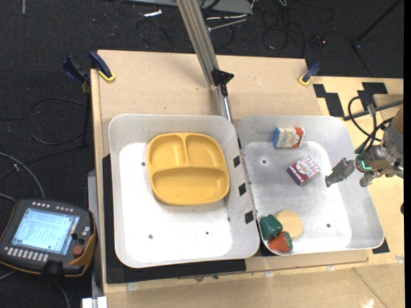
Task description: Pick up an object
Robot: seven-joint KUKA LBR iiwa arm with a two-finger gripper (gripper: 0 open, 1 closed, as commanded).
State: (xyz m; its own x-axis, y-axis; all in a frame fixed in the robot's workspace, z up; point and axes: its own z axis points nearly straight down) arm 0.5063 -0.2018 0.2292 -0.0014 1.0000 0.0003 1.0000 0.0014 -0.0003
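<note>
Your gripper (352, 173) sits open and empty at the right edge, so next move it over the purple box (303, 169).

- A pale wooden bench (160, 88) stands in the middle, with blue and yellow clamps (103, 67) gripping its far corners.
- Around it the floor (45, 56) is dark carpet, strewn with loose black cables (58, 117).
- A slanted metal pole (199, 31) rises from the bench's far edge.
- On the floor to the near left lies a handheld control pendant (46, 236), its screen lit.
- Black-and-white checker markings (347, 95) sit on the bench's right side.
</note>
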